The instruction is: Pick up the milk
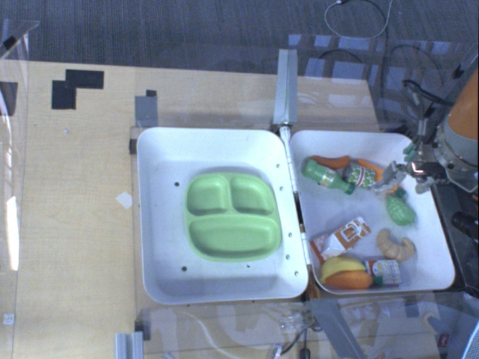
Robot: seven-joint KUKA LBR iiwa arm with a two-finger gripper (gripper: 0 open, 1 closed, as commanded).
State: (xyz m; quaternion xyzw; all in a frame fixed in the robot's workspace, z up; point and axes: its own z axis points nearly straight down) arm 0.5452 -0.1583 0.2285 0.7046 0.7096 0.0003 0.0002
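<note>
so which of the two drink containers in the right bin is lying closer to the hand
The green bottle with the red-and-white label, lying on its side near the bin's top edge; the white-and-orange milk carton lies lower, farther from the hand.

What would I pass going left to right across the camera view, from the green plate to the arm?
Green divided plate in the left bin → green bottle → milk carton → small can → green bumpy fruit → gripper at the right bin's far right.
</note>
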